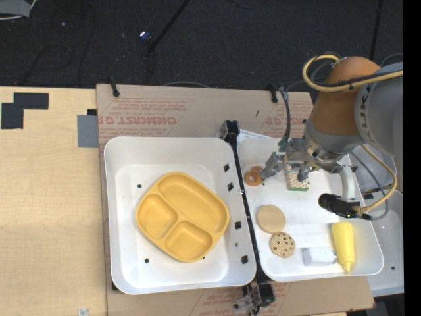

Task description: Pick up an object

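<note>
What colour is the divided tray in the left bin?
Yellow: the divided tray shows plainly in the camera view.

One fixed camera looks down from above the bench at a slant, far enough back to take in both white bins, the cardboard beneath, and the arm entering from the right.

Small green-and-white box stands in the right bin beneath the arm's wrist.
</note>
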Robot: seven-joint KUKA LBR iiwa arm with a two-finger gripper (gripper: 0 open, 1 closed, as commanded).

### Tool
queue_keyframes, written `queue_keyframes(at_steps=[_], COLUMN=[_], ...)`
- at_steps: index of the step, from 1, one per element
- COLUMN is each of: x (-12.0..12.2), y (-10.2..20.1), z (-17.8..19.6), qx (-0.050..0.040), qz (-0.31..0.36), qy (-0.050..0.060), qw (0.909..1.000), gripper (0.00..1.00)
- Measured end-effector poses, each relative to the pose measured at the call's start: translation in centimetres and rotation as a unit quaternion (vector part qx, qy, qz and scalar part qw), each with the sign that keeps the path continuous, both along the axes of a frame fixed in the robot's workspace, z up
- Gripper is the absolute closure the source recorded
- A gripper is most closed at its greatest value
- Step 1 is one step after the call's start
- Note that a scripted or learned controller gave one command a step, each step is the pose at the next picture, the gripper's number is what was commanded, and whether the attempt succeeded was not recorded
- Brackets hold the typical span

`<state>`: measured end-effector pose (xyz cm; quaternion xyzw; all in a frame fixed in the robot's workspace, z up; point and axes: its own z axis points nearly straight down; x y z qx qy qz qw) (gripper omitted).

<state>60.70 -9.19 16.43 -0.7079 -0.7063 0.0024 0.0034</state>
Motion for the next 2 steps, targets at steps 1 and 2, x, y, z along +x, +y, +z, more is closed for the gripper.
queue_keyframes(at_steps=[1, 2], x=[0.4, 0.5], y=[-0.6, -0.7], z=[-4.8, -3.6], qx=[-0.0004, -0.0004], qz=[0.001, -0.001], qy=[0.000, -0.001], qw=[1.0000, 1.0000], gripper=[0.00, 1.00])
